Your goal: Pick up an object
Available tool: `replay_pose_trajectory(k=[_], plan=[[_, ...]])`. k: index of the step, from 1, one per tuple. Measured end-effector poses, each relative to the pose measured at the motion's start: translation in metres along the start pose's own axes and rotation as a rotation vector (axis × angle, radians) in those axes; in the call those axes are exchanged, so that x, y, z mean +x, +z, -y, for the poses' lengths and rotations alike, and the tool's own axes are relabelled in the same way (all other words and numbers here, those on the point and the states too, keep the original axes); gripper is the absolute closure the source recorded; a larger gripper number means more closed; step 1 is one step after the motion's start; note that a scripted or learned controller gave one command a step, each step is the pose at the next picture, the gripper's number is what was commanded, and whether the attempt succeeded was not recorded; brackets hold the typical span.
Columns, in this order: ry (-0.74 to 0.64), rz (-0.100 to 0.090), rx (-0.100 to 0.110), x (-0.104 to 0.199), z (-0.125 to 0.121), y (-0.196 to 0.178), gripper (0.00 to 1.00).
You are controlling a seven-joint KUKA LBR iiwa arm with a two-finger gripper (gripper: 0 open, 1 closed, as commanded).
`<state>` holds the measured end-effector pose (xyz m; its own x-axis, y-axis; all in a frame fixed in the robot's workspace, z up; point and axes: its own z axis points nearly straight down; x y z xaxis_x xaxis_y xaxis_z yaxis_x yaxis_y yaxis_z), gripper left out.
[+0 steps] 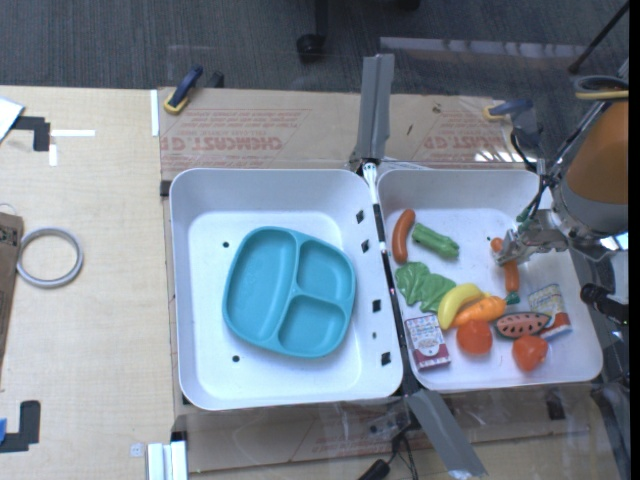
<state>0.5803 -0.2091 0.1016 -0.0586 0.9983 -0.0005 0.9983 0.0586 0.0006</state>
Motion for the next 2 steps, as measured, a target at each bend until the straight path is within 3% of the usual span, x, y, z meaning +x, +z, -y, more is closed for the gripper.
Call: replay_pose_trajectory(k=[1, 2], plan=[[-0.075, 0.001, 0.001, 0.051, -0.006, -0.118, 1.0], [0.076, 0.001, 0.001, 0.038, -0.027, -0.114, 1.0]])
